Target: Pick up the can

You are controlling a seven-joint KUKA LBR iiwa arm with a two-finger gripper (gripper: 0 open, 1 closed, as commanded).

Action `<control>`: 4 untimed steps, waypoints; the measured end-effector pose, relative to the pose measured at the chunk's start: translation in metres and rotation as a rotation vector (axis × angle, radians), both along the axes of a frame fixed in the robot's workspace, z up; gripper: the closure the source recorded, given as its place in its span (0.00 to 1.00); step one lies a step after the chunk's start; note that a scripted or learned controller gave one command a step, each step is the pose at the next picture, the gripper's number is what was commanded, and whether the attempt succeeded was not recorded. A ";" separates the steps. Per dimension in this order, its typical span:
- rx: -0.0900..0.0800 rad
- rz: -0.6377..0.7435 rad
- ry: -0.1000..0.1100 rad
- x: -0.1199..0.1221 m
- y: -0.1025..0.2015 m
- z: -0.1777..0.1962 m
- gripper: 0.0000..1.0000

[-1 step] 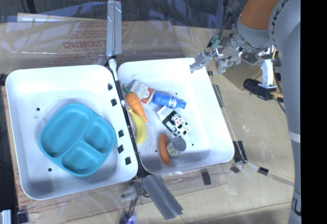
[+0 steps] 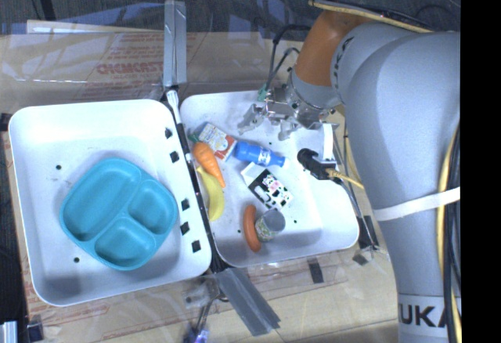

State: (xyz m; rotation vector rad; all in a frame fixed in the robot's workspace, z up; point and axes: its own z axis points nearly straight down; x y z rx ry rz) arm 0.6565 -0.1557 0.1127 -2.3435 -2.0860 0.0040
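- Camera view, right bin (image 2: 317,212): shallow white bin on the bench (image 2: 78,59), holding all the loose items listed below.
- Can (image 2: 271,225): small, with its grey metal end turned toward the camera. It sits near the bin's front wall, touching the orange-red sausage-shaped item (image 2: 250,229) on its left and just in front of the black-and-white cow-patterned carton (image 2: 270,189).
- Gripper (image 2: 270,120): at the bin's rear, over bare white floor, well apart from the can. Its fingers (image 2: 252,117) are spread, with nothing between them.
- Arm (image 2: 391,138): grey with an orange band, reaching in from the right and covering the bin's right rim.
- Blue bottle (image 2: 258,153): lying on its side mid-bin, between the gripper and the cow-patterned carton.
- Small printed carton (image 2: 214,138): near the bin's left wall, beside the bottle's left end.
- Carrot (image 2: 208,162): lying just in front of that carton, along the left wall.
- Banana (image 2: 213,196): yellow, in front of the carrot and against the left wall.
- Left bin (image 2: 47,146): shallow and white, alongside the right bin.
- Blue divided plate (image 2: 117,212): three compartments, lying flat in the left bin.
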 end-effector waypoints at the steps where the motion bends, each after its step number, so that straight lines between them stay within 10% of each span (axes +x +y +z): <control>1: 0.000 -0.047 0.002 -0.092 0.065 -0.022 0.00; 2: -0.001 -0.023 -0.002 -0.082 0.086 0.079 0.00; 3: -0.002 0.154 -0.004 -0.053 0.073 0.079 0.00; 4: -0.004 0.103 -0.018 0.005 0.051 -0.013 0.00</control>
